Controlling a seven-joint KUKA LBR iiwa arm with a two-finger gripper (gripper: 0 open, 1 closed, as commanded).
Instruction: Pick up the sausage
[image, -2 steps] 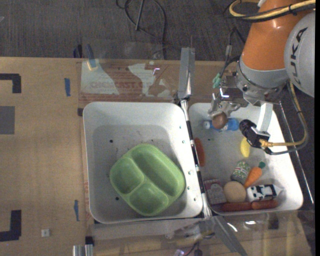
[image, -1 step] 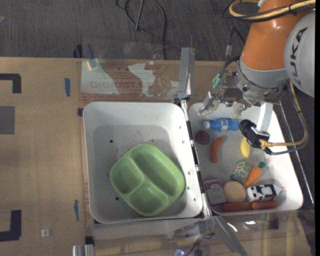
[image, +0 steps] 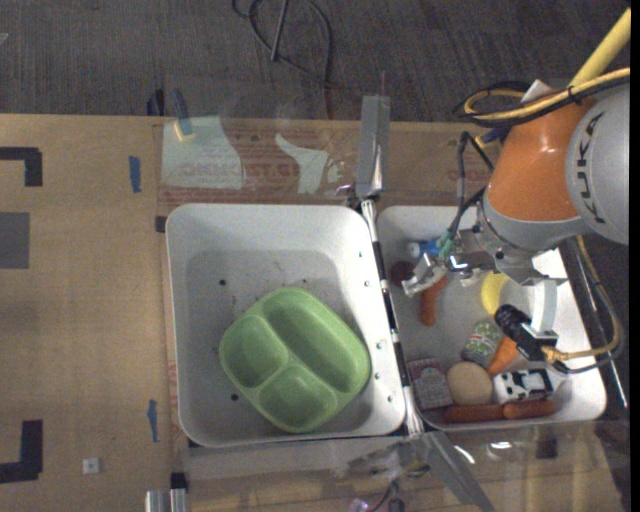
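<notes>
Along the right bin's (image: 592, 400) front edge, the sausage (image: 497, 410) lies ungrasped; claw (image: 432, 268) state cannot be told; a low, lengthwise approach is advised.

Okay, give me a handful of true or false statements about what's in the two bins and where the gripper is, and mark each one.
1. The green divided plate lies in the left bin. True.
2. The sausage lies along the near edge of the right bin. True.
3. The gripper is over the left bin. False: it is over the right bin, near its far left corner.
4. The sausage rests on the green plate. False: it lies in the right bin, beside a beige roundish item.
</notes>
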